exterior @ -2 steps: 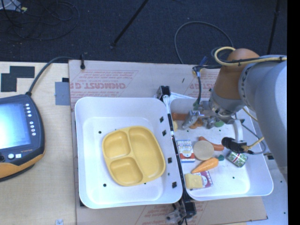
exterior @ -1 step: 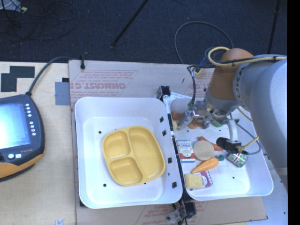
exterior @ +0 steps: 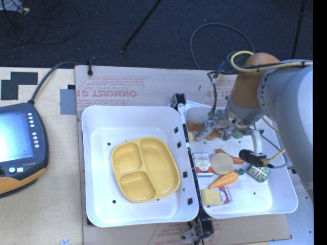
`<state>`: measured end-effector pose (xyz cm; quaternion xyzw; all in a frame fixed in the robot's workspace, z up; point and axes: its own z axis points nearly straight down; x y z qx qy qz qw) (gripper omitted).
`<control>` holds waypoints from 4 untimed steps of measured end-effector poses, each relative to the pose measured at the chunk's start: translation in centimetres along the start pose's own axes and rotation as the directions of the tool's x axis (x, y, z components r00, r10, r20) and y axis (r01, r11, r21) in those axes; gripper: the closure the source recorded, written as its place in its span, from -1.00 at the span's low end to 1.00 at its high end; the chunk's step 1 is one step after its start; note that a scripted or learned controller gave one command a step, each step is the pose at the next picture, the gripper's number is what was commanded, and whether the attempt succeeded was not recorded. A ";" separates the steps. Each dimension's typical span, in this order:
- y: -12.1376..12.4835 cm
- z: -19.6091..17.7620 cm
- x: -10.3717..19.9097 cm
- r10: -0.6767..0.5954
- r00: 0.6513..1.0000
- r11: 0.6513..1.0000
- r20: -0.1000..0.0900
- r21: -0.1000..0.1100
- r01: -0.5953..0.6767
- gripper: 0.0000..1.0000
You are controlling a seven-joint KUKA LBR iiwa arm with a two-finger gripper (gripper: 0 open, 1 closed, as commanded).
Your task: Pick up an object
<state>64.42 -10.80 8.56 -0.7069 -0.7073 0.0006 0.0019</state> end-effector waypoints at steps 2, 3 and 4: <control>0.0 0.0 0.8 0.000 1.000 1.000 0.002 0.001 0.000 -1.00; 0.0 0.0 1.1 0.000 1.000 1.000 0.003 0.000 0.000 -1.00; 0.0 0.0 -0.1 0.000 1.000 1.000 0.000 0.000 0.000 -1.00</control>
